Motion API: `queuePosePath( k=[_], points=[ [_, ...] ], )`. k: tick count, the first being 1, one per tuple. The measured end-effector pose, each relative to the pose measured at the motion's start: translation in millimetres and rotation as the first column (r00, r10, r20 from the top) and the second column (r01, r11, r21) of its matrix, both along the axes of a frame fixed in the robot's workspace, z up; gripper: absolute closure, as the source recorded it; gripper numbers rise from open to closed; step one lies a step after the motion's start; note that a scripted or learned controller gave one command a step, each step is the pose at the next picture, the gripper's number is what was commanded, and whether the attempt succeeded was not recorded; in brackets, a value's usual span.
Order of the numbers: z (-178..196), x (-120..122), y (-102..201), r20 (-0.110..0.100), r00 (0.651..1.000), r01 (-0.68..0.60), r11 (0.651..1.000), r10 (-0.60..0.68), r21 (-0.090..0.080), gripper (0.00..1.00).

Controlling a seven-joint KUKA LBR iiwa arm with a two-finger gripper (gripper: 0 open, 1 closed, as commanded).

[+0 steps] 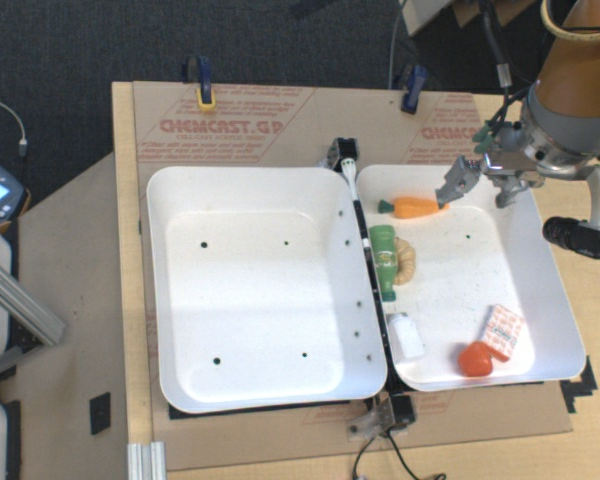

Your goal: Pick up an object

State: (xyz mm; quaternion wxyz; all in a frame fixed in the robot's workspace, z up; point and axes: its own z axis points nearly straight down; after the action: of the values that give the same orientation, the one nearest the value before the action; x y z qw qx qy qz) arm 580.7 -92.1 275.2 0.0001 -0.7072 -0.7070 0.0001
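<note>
You have several candidates for the pick, all in the right-hand bin (540, 268). The orange carrot (414, 207) lies near that bin's upper left corner, its green stem end pointing left. Just below it, a green bottle (383, 259) lies lengthwise along the bin's left wall, and a tan, rounded item (406, 260) sits touching the bottle's right side. Lower down, close to the same wall, you see a small white block (406, 336). In the lower right of the bin, a red ball (475, 360) rests against a small red-and-white packet (504, 331).

The gripper (477, 181) hangs over the bin's upper edge, just right of the carrot. One grey finger (457, 181) slants down to the left and its tip ends right at the carrot's blunt end; you cannot tell whether they touch. Nothing is visibly between the fingers, and the view does not let you judge how wide they stand.

The left-hand bin (170, 268) fills the middle of the frame, its floor marked by four dark dots. Both bins rest on a brown board (140, 148) with red lettering, held at the top edge by two blue clamps (203, 78).
</note>
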Motion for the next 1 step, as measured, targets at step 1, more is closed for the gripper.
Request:
queuePosePath(
  k=[1],
  points=[
    [10.7, 0.6, 0.0, 0.003, 1.000, -0.001, 1.000, 0.001, -0.001, 1.00]
  ],
)
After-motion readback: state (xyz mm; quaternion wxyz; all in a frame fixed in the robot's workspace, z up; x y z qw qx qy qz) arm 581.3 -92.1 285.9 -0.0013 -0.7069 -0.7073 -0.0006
